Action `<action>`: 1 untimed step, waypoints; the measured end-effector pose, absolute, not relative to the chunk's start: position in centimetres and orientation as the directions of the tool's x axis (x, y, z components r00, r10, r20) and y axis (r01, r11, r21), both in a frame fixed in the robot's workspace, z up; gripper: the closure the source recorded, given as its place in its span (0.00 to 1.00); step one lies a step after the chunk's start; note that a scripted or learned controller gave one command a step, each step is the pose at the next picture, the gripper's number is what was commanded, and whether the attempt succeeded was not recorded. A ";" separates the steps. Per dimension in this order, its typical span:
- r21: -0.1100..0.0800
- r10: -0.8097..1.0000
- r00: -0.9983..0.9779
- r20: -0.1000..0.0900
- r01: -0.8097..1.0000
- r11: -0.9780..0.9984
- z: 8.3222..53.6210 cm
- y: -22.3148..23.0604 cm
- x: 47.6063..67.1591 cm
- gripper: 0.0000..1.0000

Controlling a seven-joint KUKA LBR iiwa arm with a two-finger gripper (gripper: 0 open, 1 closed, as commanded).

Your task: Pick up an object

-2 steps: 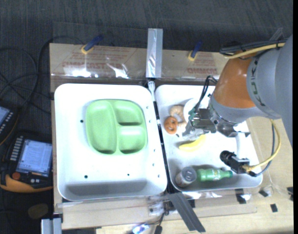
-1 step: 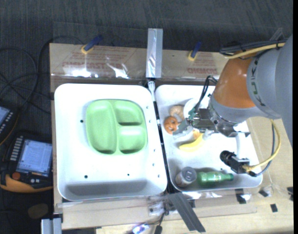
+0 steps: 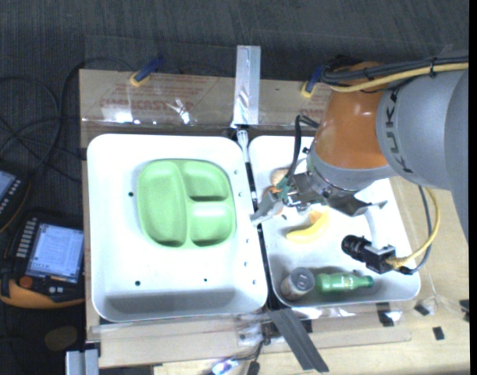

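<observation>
1. The green tray [image 3: 185, 201] in the left bin [image 3: 105, 233] lies out of play.
2. The pincer [image 3: 279, 201] hangs over the right bin [image 3: 406, 287]; whether it is open, I cannot tell.
3. Lower squarely onto the banana [image 3: 310, 228] just beside it, clear of the green bottle [image 3: 339, 282].

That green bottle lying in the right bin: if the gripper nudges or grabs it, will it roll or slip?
The green bottle lies on its side, so a sideways nudge would probably roll it. Its smooth, glossy body may slip between the fingers. The bin wall close beside it and the metal can at its end could limit travel.
</observation>
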State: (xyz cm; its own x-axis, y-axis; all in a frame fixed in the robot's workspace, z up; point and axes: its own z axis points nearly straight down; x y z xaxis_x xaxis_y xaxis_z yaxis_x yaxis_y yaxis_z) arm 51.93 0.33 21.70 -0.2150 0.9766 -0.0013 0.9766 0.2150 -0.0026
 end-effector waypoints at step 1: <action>-0.003 0.975 -0.222 -0.002 0.975 0.221 19.1 -8.6 51.8 0.00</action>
